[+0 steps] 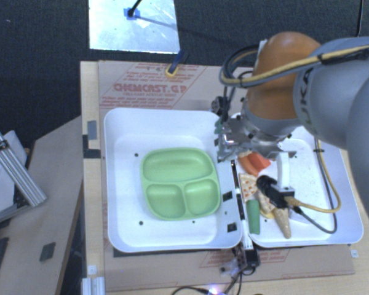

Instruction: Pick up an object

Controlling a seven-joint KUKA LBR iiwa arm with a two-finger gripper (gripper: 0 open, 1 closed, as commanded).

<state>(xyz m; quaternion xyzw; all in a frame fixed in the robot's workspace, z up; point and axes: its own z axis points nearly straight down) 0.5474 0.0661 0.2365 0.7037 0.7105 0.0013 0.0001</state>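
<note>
The grey arm (332,85) reaches in from the right, its orange band above the wrist, and hangs over the left part of the right bin (341,192), close to the wall where the two bins meet. The tool (234,145) sits low under the wrist, near that dividing wall. Its working end is hidden by the wrist housing, so I cannot tell whether it is spread, pressed together, or pinching anything.

The things to be picked lie together in the right bin, along its left side. An orange-red piece (256,163) lies just below the tool and partly under the arm. Beside it, towards the near edge, is a pale wedge with red spots (246,186) (it looks like a toy pizza slice). Next comes a green stick (253,217), lying lengthwise just beside the dividing wall. A tan cone (283,222) lies just to the right of the stick, pointing towards the near edge of the bin.

The left bin (120,183) holds a light green divided tray (178,183), lying flat near its middle with one long compartment and two smaller ones.

Both bins rest on a cardboard sheet with red print (150,86), which lies on the table (55,165).
</note>
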